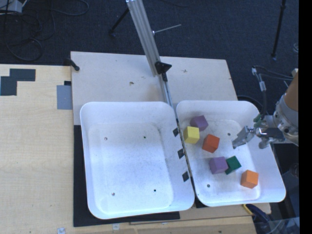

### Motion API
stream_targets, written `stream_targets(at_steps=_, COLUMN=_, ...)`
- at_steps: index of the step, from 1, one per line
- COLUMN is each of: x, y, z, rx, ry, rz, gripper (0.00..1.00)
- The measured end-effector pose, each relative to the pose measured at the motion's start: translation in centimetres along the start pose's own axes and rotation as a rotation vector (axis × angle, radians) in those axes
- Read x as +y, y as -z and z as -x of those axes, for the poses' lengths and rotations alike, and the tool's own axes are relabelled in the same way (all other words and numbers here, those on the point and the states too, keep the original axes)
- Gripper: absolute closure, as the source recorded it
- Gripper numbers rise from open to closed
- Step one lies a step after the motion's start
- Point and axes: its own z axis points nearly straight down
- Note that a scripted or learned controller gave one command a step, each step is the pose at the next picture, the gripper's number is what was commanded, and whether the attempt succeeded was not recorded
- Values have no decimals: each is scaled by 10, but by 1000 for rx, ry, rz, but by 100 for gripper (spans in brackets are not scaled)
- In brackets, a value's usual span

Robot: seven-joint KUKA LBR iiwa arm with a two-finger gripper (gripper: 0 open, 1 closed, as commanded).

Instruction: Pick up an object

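White plastic forms both shallow bins, and every candidate object is seen in the right bin (273, 191): a purple block (199, 122), a yellow block (191, 134), a red-orange block (211, 143), a second purple block (218, 165) touching a green block (233, 164), and an orange block (249, 179) set apart near the front corner. The gripper (242, 138) is seen over the bin's right side, above the blocks; whether it is open or closed cannot be told, and nothing is seen held. The step in hand is judged to be the approach, no pick being made yet. A descent onto one block is called for next. The orange block is judged easiest, being clear all round, though the rim is near; the touching pair leaves little room
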Motion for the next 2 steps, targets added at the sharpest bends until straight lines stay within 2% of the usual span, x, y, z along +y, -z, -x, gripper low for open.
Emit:
stream_targets(at_steps=1, x=4, y=-147, z=-25, rx=-2, ry=3, rz=0, gripper=0)
stream_targets(at_steps=2, x=21, y=-165, z=-36, rx=2, ry=4, rz=-4, gripper=0)
